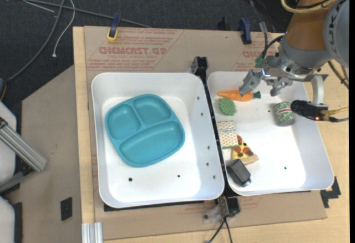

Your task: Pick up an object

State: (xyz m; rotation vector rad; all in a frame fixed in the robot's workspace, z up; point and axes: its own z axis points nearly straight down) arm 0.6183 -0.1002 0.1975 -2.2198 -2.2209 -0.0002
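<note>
The gripper (260, 82) hangs with fingers spread just above the carrot (235, 94), at the far left of the right bin (310, 181); it looks light, stiff, slick; best pinched across its thick middle.

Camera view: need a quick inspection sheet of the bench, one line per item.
Surface: two white bins, left bin and right bin, on a cardboard sheet.
Job's things: right bin holds carrot, green piece, can, striped piece, pizza slice, black block.
Clutter: teal divided plate in left bin.
Grippers: gripper over the right bin's far end, by the carrot.
Cables: white cables on the floor.
Surroundings: blue clamps, dark carpet.
</note>
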